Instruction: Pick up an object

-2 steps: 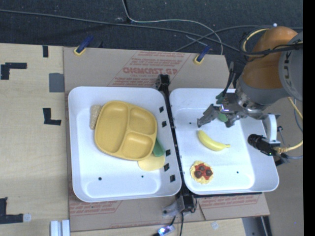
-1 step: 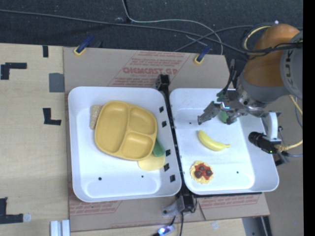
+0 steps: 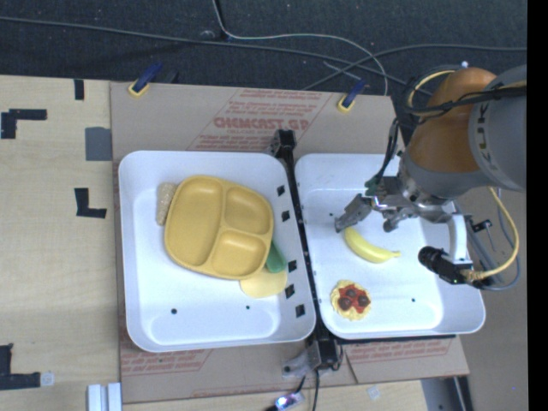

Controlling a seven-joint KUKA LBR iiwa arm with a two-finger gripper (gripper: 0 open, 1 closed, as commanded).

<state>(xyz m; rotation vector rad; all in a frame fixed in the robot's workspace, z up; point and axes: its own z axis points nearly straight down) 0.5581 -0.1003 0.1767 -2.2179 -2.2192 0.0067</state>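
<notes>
The gripper [image 3: 374, 215] hangs over the right bin [image 3: 428, 319], its two fingers spread apart with nothing between them. A banana [image 3: 369, 247] lies just near of it, a small tart [image 3: 351, 300] nearer still. The left bin [image 3: 141, 255] holds a yellow tray [image 3: 218, 227] (sectioned, tilted)

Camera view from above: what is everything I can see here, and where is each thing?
bins: two, white, side by side on the bench
plate: one, yellow, three compartments, left bin
green item: one, poking out at the plate's lower right edge
tan item: one, at the plate's left edge
banana: one, yellow, right bin, just below the gripper
tart: one, pale with red topping, right bin near the front
clamps: two, yellow and blue, on the cardboard's back edge
gripper: one, grey, over the right bin
</notes>
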